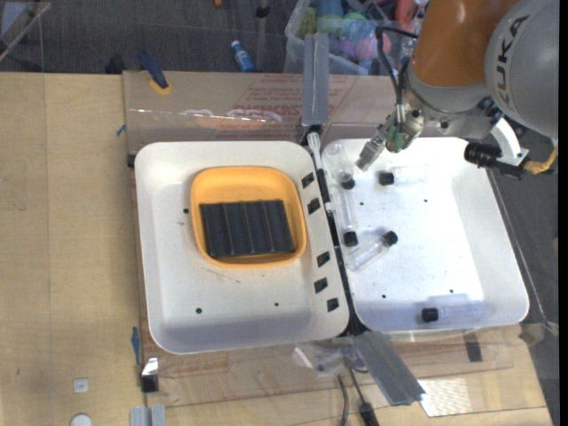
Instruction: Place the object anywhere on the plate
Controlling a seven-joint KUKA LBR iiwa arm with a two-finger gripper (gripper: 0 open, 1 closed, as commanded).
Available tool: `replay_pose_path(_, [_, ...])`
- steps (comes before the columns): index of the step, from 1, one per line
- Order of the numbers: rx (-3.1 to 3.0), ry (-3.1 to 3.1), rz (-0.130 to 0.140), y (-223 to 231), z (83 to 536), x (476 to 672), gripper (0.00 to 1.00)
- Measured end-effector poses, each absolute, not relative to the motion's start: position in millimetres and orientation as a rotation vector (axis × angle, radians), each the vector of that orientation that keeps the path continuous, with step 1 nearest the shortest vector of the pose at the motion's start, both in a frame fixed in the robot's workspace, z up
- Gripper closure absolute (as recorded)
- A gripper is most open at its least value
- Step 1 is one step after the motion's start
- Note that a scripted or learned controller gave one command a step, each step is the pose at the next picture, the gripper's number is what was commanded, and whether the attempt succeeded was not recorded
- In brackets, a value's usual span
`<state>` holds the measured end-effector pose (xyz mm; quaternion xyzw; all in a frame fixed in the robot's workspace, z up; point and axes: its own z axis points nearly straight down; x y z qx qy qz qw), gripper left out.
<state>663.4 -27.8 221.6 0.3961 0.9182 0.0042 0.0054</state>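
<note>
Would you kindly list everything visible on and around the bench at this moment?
white bins: two, white, side by side on the bench
plate: one, orange, in the left bin
black object: one, ridged and dark, lying on the plate
clear tubes: a few, transparent with black caps, in the right bin's left part
clear tub: one, filled with colourful items, behind the bins
arm: one, grey and orange, over the right bin's far edge
end effector: one, over the right bin's far left

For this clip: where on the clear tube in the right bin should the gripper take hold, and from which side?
Probably mid-body, from straight above. The clear tube lies flat and slanted on the right bin floor, black cap toward the upper right, so fingers should close across its narrow width.
</note>
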Motion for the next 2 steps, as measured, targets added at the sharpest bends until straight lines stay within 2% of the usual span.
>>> replay_pose_path(2, [0.914,2.997,0.003,-57.9,267.3,658.6,1.00])
